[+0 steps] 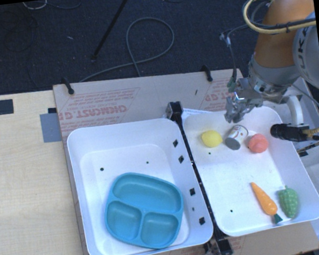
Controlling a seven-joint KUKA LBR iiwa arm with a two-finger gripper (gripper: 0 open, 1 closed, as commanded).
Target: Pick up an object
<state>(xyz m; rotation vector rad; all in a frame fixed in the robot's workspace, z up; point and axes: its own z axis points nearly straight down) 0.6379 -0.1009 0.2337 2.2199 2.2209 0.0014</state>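
**Arm poised at the far edge of the right bin, objects lying loose below**

The grey arm (280,49) with its orange band reaches in from the right; its gripper (237,109) hangs above the far part of the right bin (240,212), and whether it is parted or closed cannot be told from this slanted view, since the metal parts blur together; nothing can be seen gripped by it.

Just below the gripper lies a small grey cylinder (236,137) on its side, its open end turned toward the camera; just beside it on the left sits a yellow lemon-like piece (211,139); on its other side, near the bin's right wall, rests a pinkish-red round fruit (258,143); the three form a loose row across the far half of the bin, the cylinder between the other two, close to both.

Well apart from them, in the near right corner of the same bin, lies an orange carrot (264,198), slanted with its green tip toward the bin's near rim; a green knobbly vegetable (289,201) lies just beside it on the right, against the wall.

The left bin (83,145) holds a blue divided plate (143,209) with three compartments, set toward the near side and tilted slightly against the bin's floor; both bins stand on a cardboard sheet (115,103) with red printing; dark cables (150,35) loop over the floor beyond the bench.
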